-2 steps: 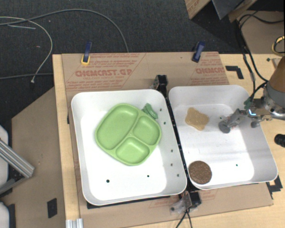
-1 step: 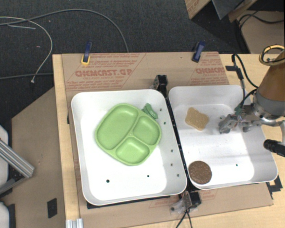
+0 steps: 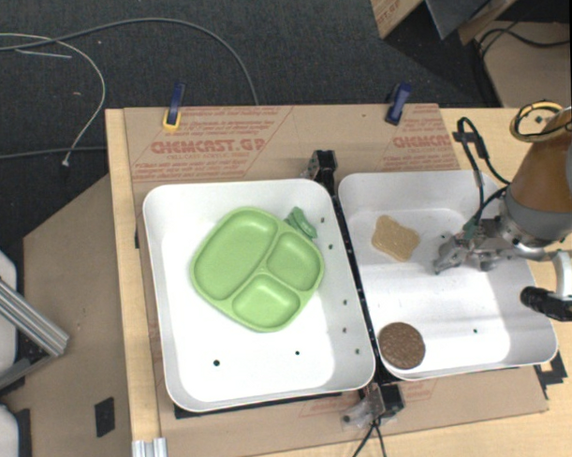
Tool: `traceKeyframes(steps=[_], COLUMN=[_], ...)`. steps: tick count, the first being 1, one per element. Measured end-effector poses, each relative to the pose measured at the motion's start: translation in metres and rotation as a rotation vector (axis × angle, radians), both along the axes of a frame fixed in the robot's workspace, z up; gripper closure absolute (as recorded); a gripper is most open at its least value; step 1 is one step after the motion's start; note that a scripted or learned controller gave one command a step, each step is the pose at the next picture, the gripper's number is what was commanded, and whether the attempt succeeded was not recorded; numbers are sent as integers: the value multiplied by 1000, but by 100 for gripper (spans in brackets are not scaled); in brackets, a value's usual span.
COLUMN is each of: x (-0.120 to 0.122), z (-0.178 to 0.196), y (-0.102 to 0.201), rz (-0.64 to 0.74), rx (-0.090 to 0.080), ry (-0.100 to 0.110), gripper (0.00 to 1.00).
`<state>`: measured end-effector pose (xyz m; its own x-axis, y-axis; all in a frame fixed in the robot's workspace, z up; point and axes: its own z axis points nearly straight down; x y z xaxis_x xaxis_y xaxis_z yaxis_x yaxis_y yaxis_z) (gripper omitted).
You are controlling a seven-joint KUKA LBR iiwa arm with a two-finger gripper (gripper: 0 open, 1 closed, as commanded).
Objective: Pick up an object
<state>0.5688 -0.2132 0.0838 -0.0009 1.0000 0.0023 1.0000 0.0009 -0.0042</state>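
The arm (image 3: 543, 181) comes in from the right edge of the frame, its orange band above the grey wrist, and its gripper (image 3: 450, 256) hangs low over the right bin (image 3: 453, 184), about mid-height in the picture. The fingers (image 3: 444, 261) look narrow and nothing sits between them that I can see, though they are small and a bit blurred from here.

In that same bin, a tan sponge-like block (image 3: 395, 238) lies on the white floor just to the left of the gripper, apart from it. Toward the bin's lower left corner a round brown disc (image 3: 402, 345) rests against the rim.

The left bin (image 3: 178, 367) holds a light green divided plate (image 3: 257, 268), set at a tilt in the middle of the bin. A small darker green piece (image 3: 303, 222) lies touching the plate's upper right edge.

Both bins sit side by side on a cardboard sheet (image 3: 217, 141) on the table, with a blue clamp (image 3: 175, 102) at its upper left and another clamp (image 3: 399, 102) at upper right.
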Motion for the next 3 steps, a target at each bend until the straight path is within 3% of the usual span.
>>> traceKeyframes(steps=[1, 3], x=[2, 15], z=[13, 116], y=[0, 3], rz=[0, 2], rx=[-1, -5], ry=[-5, -13], gripper=[100, 100])
